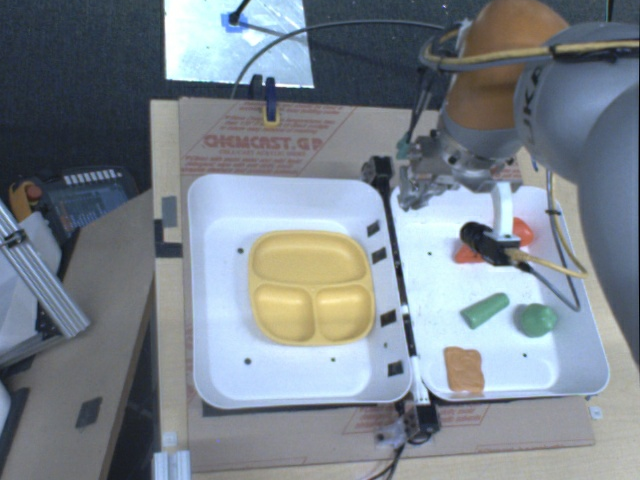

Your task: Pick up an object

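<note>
My gripper [412, 194] hangs over the far left corner of the right bin [580, 368], close to the divider between the bins. In that bin lie a green cylinder [485, 309], a round green object [537, 319] and a tan-orange block [464, 369] near the front edge. A red-orange object [519, 233] lies further back. It is partly hidden by a black piece [483, 243] with a yellow cable and by a white strip [501, 213] hanging from the arm. Nothing shows in the gripper.
The left bin [215, 268] holds a yellow compartment tray [310, 286] in its middle. The grey arm with its orange band [500, 58] covers the far right of the bench. A cable [330, 30] runs across the back.
</note>
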`<state>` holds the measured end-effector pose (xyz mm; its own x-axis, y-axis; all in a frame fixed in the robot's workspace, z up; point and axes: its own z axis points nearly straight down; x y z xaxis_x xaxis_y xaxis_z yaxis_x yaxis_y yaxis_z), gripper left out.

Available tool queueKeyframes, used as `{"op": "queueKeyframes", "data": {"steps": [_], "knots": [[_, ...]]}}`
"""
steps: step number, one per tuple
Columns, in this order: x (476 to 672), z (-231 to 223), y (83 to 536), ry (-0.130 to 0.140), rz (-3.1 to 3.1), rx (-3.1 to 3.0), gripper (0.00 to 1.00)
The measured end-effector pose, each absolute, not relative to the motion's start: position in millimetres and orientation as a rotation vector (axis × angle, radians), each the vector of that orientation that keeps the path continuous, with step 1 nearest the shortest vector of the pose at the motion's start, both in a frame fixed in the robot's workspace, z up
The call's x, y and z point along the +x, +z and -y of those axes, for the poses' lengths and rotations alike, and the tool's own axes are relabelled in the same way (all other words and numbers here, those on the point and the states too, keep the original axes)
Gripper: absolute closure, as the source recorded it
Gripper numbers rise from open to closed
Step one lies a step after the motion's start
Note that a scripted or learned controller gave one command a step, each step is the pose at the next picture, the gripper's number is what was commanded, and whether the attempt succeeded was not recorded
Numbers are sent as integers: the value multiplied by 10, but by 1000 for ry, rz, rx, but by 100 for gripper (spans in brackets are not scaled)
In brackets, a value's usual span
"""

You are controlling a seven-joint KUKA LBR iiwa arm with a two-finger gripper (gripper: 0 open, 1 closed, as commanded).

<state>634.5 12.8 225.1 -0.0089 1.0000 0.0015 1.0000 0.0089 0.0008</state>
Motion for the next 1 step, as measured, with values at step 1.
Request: {"op": "queueKeyframes", "data": {"steps": [1], "knots": [[6253,-710,2175,-2,2231,-2210,100]]}}
